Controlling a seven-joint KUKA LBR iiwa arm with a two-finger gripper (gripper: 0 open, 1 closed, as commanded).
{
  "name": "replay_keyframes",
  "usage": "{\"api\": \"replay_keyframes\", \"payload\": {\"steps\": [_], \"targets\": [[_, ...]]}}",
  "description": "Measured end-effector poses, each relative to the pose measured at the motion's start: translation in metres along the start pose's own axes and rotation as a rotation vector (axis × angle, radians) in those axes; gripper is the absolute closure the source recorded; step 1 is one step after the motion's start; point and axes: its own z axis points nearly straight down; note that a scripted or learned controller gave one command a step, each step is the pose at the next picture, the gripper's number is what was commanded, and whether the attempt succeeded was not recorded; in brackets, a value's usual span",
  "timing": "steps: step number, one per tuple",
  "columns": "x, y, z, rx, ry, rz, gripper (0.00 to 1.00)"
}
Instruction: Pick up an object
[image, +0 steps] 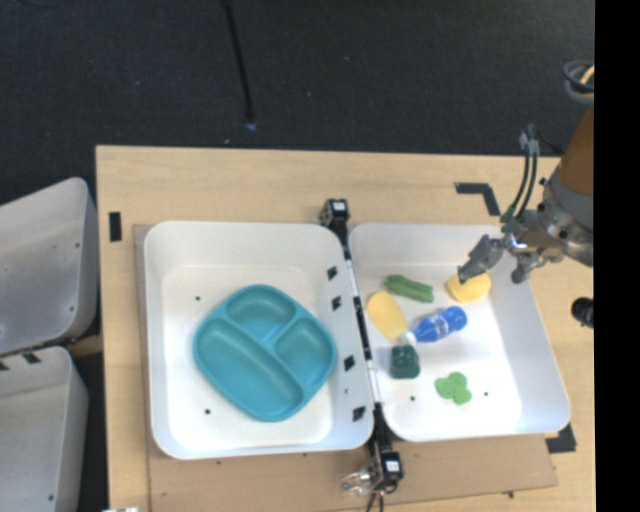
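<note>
Toys lie loose in the right bin (520, 395): a pale yellow piece (470, 288) by its far side, a green pod (409, 289), a yellow lump (386, 314), a blue bottle (439, 325). The gripper (484, 262) sits just above the yellow piece; its grip cannot be judged. A turquoise divided plate (264, 350) fills the left bin (170, 420) on the light wooden table (200, 180).

A light wooden bench (230, 180) is seen, on which two shallow white bins are set side by side: the left bin (170, 260) toward its left edge, the right bin (520, 370) toward its right edge.
</note>
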Motion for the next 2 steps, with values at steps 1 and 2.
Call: {"api": "replay_keyframes", "payload": {"steps": [1,2], "targets": [[0.001,0.002,-0.007,-0.012,-0.002,-0.004,0.0],[-0.003,0.0,0.052,-0.012,-0.003,-0.002,0.0]]}}
